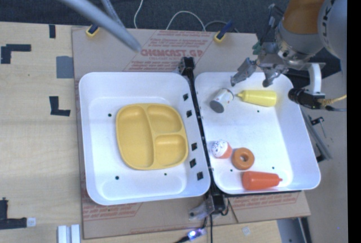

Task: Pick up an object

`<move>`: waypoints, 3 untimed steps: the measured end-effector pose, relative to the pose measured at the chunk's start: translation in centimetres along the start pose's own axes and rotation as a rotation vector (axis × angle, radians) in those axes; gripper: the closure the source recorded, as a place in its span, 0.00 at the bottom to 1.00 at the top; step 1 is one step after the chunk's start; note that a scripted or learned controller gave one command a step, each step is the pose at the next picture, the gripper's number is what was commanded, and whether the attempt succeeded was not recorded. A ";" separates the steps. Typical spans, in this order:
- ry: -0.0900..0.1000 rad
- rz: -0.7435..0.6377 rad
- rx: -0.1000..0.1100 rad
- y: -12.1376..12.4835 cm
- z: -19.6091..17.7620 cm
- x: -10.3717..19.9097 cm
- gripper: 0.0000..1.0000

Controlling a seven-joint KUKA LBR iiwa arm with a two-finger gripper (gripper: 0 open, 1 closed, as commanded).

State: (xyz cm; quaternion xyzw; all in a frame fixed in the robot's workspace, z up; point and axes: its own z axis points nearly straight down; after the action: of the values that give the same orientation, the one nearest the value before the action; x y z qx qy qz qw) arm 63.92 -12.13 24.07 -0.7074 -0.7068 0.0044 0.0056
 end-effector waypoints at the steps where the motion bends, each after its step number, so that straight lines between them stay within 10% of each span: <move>1: -0.002 -0.003 -0.013 0.2 -0.8 0.0 0.00; 3: -0.002 -0.002 -0.006 0.0 11.5 0.5 0.00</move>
State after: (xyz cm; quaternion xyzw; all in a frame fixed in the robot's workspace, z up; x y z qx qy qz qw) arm 63.75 -11.56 12.53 -0.7065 -0.7077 0.0028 0.0029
